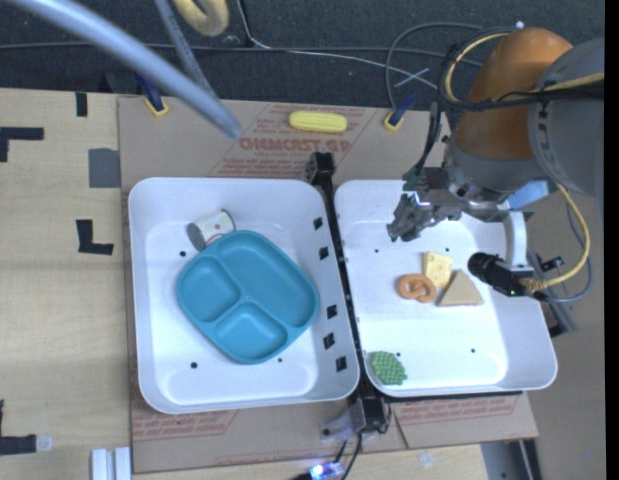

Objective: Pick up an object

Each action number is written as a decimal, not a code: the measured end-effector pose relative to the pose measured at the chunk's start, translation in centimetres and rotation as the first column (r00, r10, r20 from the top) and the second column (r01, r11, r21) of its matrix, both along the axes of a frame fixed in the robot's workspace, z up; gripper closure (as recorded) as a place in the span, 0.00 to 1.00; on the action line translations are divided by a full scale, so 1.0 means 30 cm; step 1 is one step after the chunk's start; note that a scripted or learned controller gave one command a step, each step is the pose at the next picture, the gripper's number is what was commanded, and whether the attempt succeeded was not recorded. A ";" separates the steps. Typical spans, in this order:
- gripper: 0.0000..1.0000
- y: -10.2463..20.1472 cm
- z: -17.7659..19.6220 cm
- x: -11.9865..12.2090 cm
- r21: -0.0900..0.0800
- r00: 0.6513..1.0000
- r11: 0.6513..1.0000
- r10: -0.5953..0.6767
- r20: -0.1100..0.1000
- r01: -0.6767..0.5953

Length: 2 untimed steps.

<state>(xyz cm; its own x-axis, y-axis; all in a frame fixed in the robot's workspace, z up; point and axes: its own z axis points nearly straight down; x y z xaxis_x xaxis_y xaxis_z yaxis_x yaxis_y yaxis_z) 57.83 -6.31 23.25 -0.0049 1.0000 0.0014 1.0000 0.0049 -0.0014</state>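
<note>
You've got a yellow banana-shaped piece (317, 122) lying on the brown cardboard sheet (269, 143) behind the bins. Black cables (289, 50) trail across the dark strip at the back. Your bench (49, 298) carries black tape marks (89, 236) along its left side.

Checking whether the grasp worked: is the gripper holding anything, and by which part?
Nothing is held. The gripper hangs over the right bin, apart from the pretzel and cheese.

Glossy blue plastic tray (247, 296), smooth white bins (149, 268), matt cardboard (279, 143)
</note>
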 end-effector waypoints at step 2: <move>1.00 0.354 -0.070 -0.134 -0.001 1.000 1.000 0.001 -0.003 -0.001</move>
